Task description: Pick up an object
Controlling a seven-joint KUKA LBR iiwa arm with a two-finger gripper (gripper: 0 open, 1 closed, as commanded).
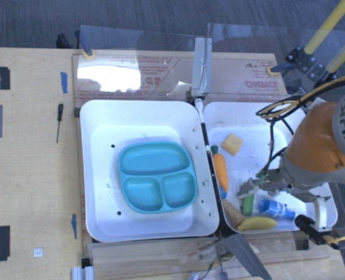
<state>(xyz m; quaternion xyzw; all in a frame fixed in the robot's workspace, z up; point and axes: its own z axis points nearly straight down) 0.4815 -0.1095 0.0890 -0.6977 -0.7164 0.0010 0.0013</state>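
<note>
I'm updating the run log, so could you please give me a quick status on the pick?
Claw low in right bin, above green object; nothing seen gripped. Carrot, banana, blue bottle crowd close around it.

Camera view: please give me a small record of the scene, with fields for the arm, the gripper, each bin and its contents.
arm: grey with orange band, reaching over the right bin
gripper: low in the right bin, above a green object
left bin: holds a blue divided tray
right bin: holds a carrot, a yellow block, a banana, a blue bottle
held object: none visible between the fingers
</note>
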